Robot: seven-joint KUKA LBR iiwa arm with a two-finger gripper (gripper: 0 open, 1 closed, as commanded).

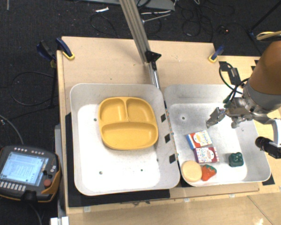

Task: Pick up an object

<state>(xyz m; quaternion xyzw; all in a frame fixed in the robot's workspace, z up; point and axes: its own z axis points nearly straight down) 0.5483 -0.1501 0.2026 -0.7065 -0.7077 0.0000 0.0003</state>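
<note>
At frame right, gripper [226, 116] hovers above right bin [187, 102], fingers apart, empty. Approach step; next: descend onto small carton [200, 138].

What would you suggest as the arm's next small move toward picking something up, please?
Probably lower the gripper toward the small white carton with red print, the nearest object. It hovers over bare floor of the right white bin, holding nothing.
</note>
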